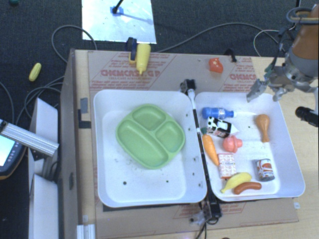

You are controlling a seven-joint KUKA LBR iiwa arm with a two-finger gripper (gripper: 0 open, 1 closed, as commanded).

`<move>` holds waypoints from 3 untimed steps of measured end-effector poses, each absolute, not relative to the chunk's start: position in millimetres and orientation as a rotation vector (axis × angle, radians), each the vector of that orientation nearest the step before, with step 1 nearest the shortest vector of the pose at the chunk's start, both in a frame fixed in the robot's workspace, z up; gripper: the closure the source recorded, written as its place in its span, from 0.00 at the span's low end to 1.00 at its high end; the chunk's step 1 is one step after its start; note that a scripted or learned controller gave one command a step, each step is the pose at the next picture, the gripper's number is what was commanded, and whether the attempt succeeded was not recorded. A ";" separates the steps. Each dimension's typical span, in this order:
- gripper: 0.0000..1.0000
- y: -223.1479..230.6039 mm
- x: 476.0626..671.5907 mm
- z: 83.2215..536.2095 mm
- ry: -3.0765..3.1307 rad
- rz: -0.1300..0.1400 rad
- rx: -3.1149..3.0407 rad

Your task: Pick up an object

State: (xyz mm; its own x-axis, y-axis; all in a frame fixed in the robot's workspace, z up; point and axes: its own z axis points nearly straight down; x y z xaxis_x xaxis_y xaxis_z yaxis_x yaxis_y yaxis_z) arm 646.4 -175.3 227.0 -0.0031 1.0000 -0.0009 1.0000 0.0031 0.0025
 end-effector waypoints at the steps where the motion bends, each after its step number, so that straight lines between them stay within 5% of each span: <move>1: 0.00 -207.1 625.8 199.9 2.222 -0.001 2.219; 3: 0.00 -205.9 624.1 151.9 2.225 0.001 2.215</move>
